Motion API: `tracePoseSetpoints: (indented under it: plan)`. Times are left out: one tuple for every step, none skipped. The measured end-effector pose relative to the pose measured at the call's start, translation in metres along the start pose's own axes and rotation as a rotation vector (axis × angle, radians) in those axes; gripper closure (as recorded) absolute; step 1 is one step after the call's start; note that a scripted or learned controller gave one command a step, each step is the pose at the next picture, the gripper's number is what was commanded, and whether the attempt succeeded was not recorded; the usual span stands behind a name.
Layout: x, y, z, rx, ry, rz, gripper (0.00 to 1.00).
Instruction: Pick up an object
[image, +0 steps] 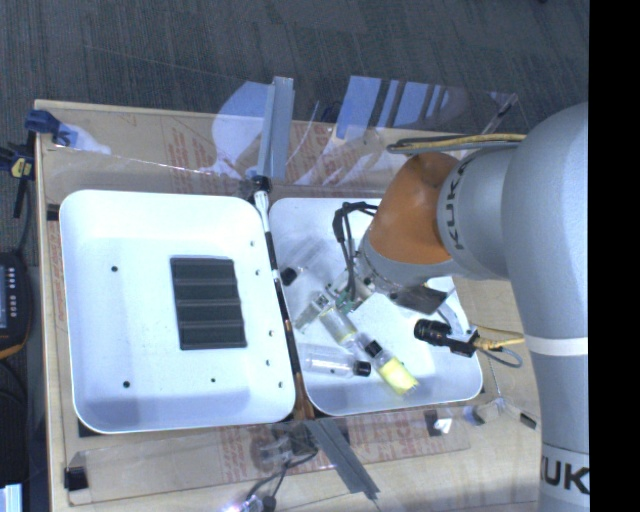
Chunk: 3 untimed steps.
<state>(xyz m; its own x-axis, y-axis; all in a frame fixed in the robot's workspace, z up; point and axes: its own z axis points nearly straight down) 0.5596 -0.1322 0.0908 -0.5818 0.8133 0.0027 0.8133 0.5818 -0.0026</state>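
The pincer (331, 303) is hanging low over the middle of the right bin (455, 392), at the end of the grey arm (520, 215), which is reaching in from the right with its orange band (412, 215) sitting just above the wrist. Whether the pincer is released or clenched cannot be told from this slant, and nothing can be seen caught in it. Several small things are lying close around it in the right bin. A clear tube (326, 357) is resting on its side just nearer than the pincer, close to the bin's near left corner. A yellow-ended object (397, 375) is lying to the right of the tube, near the bin's near wall. A small black piece (290, 273) is sitting to the left of the pincer and slightly farther off, just beside the wall shared with the neighbouring bin. The left bin (90, 230) is lying well apart from the pincer and is carrying a dark ribbed pad (208, 302), flat, near its middle. Both bins are resting side by side on the wooden surface (150, 462), with clear plastic panels (385, 105) standing along its far edge.
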Motion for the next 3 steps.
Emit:
tracePoseSetpoints:
  plan:
    - [-0.016, -0.045, -0.06, -0.002, -0.003, -0.05, 0.0]
    - [-0.044, 0.03, -0.003, -0.001, -0.002, -0.056, 0.0]
    - [-0.007, -0.052, -0.001, 0.0, 0.0, -0.043, 0.0]
